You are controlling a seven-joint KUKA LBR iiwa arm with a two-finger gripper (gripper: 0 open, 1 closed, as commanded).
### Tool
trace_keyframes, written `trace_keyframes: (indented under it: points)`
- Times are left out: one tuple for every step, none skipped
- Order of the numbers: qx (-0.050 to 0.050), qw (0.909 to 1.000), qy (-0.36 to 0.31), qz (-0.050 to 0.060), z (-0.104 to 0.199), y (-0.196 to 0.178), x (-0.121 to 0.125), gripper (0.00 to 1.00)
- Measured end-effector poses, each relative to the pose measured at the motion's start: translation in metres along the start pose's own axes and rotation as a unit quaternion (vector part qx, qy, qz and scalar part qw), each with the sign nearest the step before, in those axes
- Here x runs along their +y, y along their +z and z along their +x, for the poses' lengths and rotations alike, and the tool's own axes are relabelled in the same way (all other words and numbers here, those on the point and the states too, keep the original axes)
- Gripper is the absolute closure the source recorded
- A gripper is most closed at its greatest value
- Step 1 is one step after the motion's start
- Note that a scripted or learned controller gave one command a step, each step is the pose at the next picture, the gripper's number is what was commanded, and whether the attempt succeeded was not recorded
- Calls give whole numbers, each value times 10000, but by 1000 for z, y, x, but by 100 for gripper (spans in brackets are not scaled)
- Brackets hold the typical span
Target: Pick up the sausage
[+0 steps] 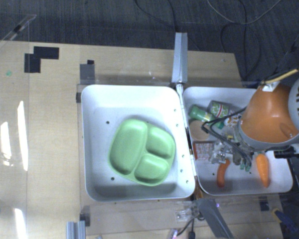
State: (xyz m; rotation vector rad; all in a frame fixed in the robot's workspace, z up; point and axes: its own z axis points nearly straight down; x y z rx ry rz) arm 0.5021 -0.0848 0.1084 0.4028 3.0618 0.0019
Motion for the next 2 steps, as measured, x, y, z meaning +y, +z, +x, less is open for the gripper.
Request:
trace_keyframes:
  points:
    - [-43,10000,3,-13,-3,-12,2,100]
    - [-42,10000,2,-13,-3,-12,2,0]
